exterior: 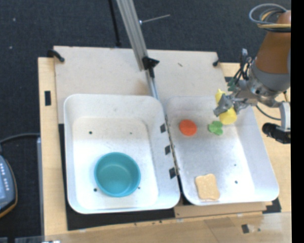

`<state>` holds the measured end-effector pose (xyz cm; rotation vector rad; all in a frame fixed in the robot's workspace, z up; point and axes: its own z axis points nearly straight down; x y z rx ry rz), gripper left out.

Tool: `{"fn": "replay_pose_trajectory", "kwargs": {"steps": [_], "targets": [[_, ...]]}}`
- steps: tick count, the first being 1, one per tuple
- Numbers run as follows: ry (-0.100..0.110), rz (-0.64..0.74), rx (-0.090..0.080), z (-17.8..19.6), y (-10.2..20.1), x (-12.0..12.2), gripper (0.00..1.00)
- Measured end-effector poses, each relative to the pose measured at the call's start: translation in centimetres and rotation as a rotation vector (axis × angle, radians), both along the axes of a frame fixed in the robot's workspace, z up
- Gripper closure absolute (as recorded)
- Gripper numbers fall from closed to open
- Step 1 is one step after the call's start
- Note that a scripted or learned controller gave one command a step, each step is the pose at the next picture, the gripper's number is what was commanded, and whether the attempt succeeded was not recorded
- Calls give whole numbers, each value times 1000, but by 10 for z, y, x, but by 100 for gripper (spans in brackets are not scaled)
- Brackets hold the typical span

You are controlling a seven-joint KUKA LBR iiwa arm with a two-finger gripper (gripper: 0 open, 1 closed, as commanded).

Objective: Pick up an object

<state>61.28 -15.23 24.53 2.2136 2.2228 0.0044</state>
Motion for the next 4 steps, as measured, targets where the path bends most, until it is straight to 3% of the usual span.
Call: {"fn": "replay_pose_trajectory", "kwargs": {"steps": [3, 4], "targets": [[5, 2, 2, -12, 145, -25, 100], [5, 3, 3, -10, 196, -46, 100]]}}
